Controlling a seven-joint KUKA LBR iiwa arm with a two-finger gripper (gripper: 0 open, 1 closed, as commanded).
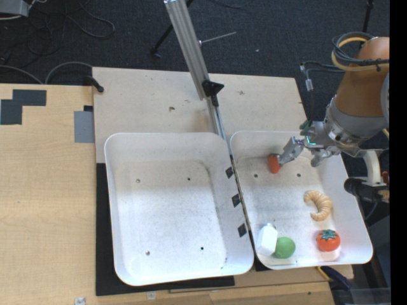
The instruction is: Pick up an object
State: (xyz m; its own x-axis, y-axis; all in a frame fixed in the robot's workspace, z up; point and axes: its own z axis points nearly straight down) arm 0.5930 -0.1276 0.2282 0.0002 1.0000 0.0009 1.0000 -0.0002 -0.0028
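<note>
over the right-hand white bin [356,250] the grey arm [359,107] reaches in from the right and sets its end effector [294,150] low at the far-left part of that bin, angled down toward a small orange-red object [273,164] that lies on the bin floor just beside its tip. whether the end effector is open or closed i cannot tell, and nothing shows gripped in it; the orange-red object seems the likely target, since the tool is aimed at it. other candidates lie well apart along the near side of the same bin: a tan curled piece [318,204] by the right wall, a red tomato-like toy [328,240] in the near-right corner, and a green ball [285,247] touching a white block [268,238] near the divider. on the left, the second white bin [121,189] sits on the table [44,189]. the pick looks not yet done.
</note>
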